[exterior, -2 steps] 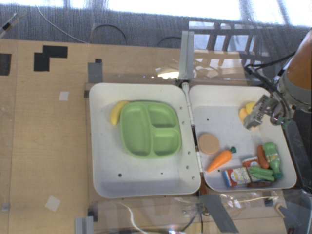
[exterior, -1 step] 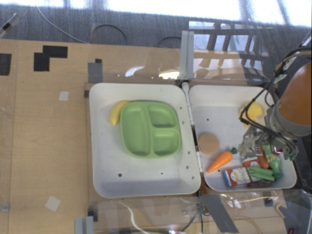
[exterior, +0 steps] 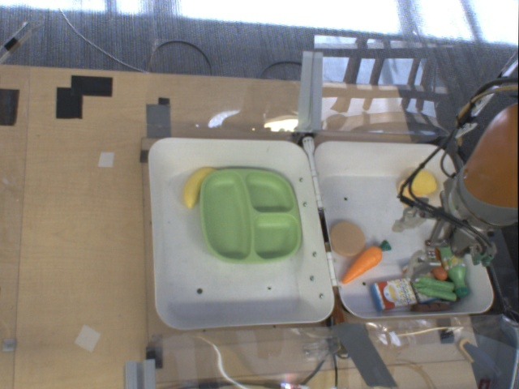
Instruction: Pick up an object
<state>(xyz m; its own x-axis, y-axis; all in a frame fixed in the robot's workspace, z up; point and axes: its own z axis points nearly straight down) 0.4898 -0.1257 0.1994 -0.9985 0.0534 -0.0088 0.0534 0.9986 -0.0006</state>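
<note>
At the near edge of the right bin (exterior: pixel 357 302) lay a small carton (exterior: pixel 397 293) with a red and blue label, and just beside it, toward the right corner, a cluster of green and orange toy pieces (exterior: pixel 444 282) too jumbled to tell apart. The claw (exterior: pixel 430 254) hung just over that cluster at the end of the arm (exterior: pixel 491 173), which came in from the right; whether it was open or closed could not be told, and nothing was seen gripped in it. A little farther in, a carrot (exterior: pixel 362 264) lay slanted with its green top pointing away, and a round tan disc (exterior: pixel 347 237) sat just beside it near the divider. Farther still, a yellow round piece (exterior: pixel 423 184) rested by the arm. In the left bin (exterior: pixel 174 286) a green divided plate (exterior: pixel 249 214) lay flat, with a banana (exterior: pixel 193 186) touching its far left rim. Both bins stood on the wooden table (exterior: pixel 73 241).
</note>
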